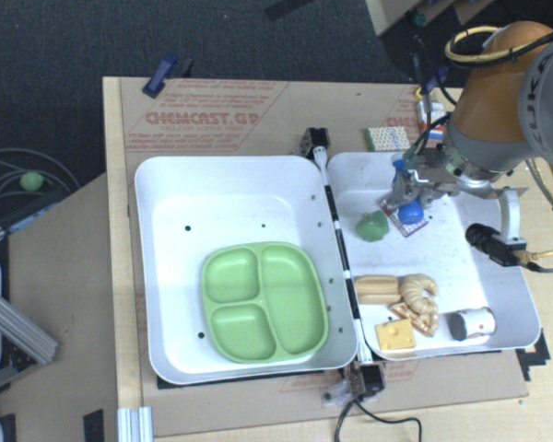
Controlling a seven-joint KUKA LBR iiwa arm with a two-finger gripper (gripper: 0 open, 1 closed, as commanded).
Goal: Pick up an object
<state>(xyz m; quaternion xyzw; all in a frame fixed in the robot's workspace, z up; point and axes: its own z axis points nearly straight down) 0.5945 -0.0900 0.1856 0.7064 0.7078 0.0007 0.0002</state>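
Your gripper (406, 195) hangs over the right bin (470, 270), toward its far edge, just beside a green lump (372, 227).

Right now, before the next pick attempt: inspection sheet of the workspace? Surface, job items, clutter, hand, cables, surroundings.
Surface: brown board printed CHEMCAST, bearing left bin and right bin.
Job's things: right bin holds green round item, blue-topped item, bread stick, croissant, yellow square, white cylinder; left bin holds green divided plate.
Clutter: blue clip at board's far edge.
Grippers: hand over the blue-topped item; contact unclear.
Cables: grey coil left of bench; black cable at near edge.
Surroundings: dark floor, green ball on it.
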